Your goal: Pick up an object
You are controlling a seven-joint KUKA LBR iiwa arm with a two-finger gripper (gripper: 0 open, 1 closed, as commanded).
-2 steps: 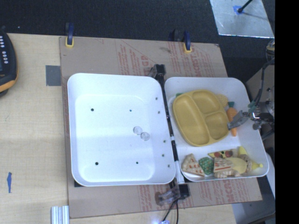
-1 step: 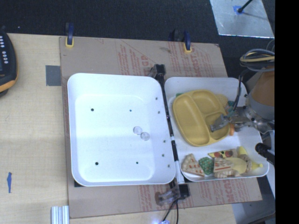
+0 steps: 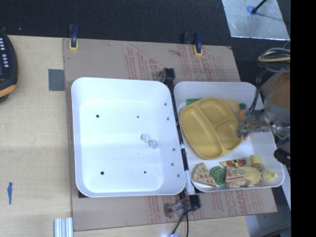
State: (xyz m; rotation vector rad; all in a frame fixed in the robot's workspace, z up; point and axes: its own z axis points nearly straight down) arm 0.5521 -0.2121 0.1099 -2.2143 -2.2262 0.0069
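While the grey arm reaches in from the right, its two-finger gripper (image 3: 245, 128) sits low over the right shallow white bin (image 3: 264, 147), at the right rim of a yellow plastic divided plate (image 3: 210, 127); whether it is open or closed cannot be told. Along that bin's near edge lie small toys, among them a green lumpy piece (image 3: 217, 172) and a pale yellow figure (image 3: 252, 173). Beside it, the left white bin (image 3: 89, 132) holds two small clear beads (image 3: 149, 140).
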